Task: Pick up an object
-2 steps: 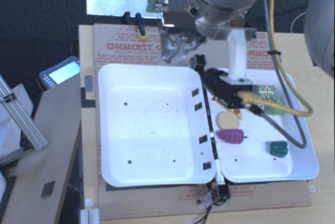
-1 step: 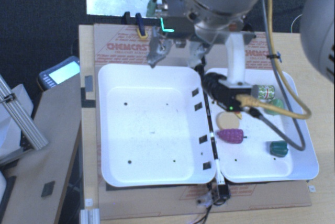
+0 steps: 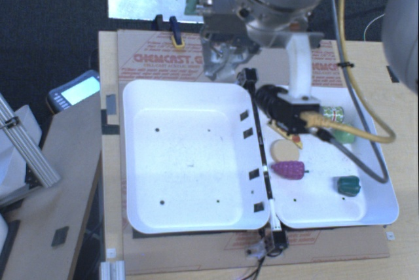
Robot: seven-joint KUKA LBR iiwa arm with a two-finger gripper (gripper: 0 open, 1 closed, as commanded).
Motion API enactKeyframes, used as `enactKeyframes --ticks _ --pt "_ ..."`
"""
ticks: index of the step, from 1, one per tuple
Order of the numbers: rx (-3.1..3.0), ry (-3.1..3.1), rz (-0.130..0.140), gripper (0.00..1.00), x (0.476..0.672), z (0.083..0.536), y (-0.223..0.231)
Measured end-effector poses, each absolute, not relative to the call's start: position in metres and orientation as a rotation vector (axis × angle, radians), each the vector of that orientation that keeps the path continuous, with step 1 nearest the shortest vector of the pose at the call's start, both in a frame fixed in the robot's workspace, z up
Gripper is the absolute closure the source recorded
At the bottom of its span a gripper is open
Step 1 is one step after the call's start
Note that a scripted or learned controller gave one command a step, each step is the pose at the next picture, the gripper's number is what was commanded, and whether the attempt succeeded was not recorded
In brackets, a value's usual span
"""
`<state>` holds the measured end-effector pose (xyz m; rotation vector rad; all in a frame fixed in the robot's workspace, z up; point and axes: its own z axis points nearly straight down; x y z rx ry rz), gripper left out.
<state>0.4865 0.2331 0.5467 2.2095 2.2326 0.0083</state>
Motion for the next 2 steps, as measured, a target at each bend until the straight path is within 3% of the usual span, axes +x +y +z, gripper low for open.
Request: enactKeyframes --ticks 1,2 --pt "2.209 2.234 0.006 0.0 0.487 0.546 0.233" --pt "2.204 2.239 0.011 1.0 0.487 0.557 0.233"
